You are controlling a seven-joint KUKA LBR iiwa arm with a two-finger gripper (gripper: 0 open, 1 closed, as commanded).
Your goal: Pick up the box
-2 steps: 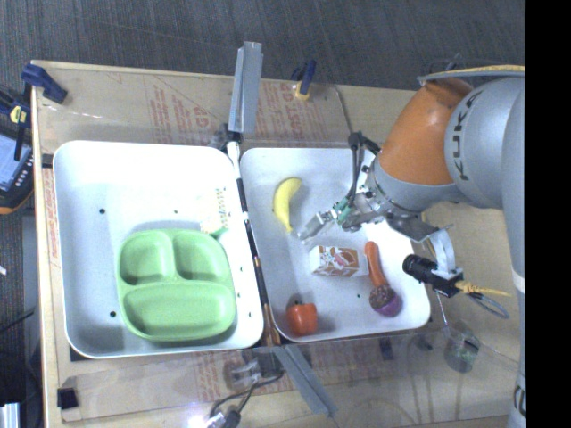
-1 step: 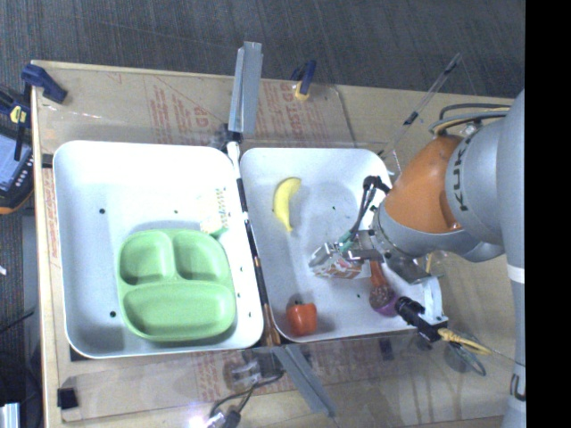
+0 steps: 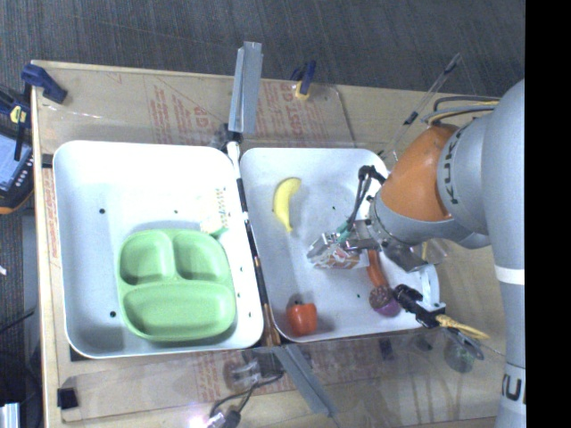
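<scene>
A: How far along?

B: Judging by this, the lift hasn't happened. The gripper (image 3: 343, 237) hangs low over the right bin (image 3: 268, 239), right of the banana (image 3: 285, 201). Whether it's open or closed I cannot tell.

A: And the box?

B: I can't pick one out; a crinkled wrapper (image 3: 328, 255) lies beneath. No readable writing.

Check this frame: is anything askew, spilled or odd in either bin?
Nothing spilled. One oddity: a small pale box in the left bin leans against the dividing wall instead of lying flat, far from the pincer in the right bin.
</scene>
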